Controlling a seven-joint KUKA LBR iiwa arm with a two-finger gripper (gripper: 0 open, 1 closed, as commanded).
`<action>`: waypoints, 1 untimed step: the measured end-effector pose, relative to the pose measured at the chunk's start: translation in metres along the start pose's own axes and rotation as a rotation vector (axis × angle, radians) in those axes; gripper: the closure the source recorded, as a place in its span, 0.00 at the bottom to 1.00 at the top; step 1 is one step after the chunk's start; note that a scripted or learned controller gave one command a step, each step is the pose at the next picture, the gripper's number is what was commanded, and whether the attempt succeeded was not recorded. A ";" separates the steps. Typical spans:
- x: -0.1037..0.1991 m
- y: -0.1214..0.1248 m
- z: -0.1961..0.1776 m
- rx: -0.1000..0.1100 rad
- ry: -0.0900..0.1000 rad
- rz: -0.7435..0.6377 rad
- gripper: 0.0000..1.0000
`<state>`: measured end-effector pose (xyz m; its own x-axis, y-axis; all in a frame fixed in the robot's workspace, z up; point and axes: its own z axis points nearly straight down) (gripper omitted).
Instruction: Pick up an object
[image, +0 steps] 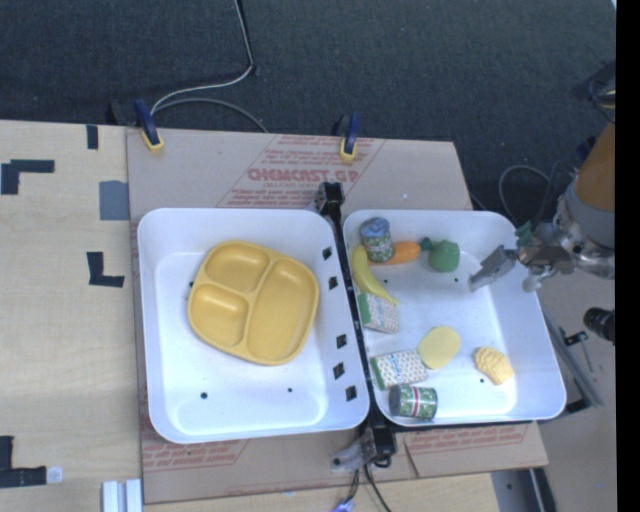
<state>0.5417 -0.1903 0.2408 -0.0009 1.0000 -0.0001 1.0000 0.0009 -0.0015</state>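
The right bin (520, 330) holds several small items: a blue-grey can (376, 238), an orange carrot (403, 253), a green toy vegetable (443, 256), a banana (364, 276), a small packet (380, 314), a round yellow piece (439, 347), a yellow corn-like piece (493, 365), a patterned box (400, 366) and a green can (413, 402). My gripper (503, 280) hovers over the bin's upper right part, to the right of the green vegetable. Its fingers are spread open and nothing is between them.
The left bin (160, 330) carries a yellow divided plate (254, 300). A black divider strip (340, 300) runs between the bins. Cardboard lies under both bins, held by clamps (347, 148) at the back. Cables hang at the far right.
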 end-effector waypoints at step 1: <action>0.060 -0.052 0.144 -0.009 -0.001 0.002 0.00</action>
<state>0.4896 -0.1301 0.0967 0.0009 1.0000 -0.0006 1.0000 -0.0009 0.0071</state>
